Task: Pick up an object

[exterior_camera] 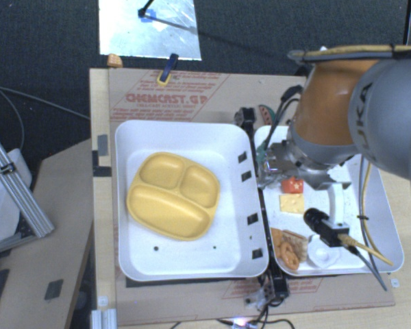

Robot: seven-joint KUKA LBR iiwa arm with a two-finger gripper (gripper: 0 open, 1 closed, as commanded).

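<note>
The left bin holds one big yellow plate with three hollow parts, lying flat in the middle. It is wide and smooth, so I think it would be hard to pinch. The right bin has the small things, all along its left side: a little red piece farthest back, a flat yellow square just nearer than it, and a brown crinkly snack in the near left corner, with a white round thing beside it on the right. The grey and orange arm reaches in from the right and hangs over the far half of this bin. Its gripper sits low, right by the red piece, so that looks like the thing it is going for. The arm hides most of it, so I cannot tell if it is open or closed, or if it has hold of anything
</note>
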